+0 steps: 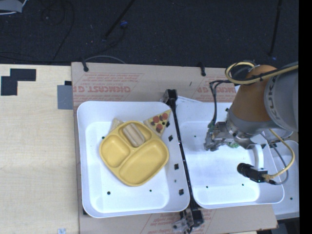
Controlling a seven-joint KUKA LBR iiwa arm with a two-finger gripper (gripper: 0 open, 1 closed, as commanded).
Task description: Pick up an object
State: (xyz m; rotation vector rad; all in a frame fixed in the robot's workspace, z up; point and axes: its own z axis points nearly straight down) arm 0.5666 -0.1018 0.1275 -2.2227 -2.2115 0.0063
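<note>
Grey arm (273, 106) hangs over right bin (219, 194); hand (214, 141) state unclear; yellow tray (136, 155) lies left.

Left bin (92, 179): white plastic, smooth, slight sheen.
Right bin (219, 189): white plastic, smooth, same finish.
Divided plate (134, 157): yellow plastic, smooth, semi-gloss.
Pizza slice toy (160, 121): looks like moulded plastic, matt.
Bench top (34, 145): pale wood, matt.
Sheet under bins (126, 82): brown printed cardboard, matt.
Arm band (251, 99): orange, glossy.
</note>
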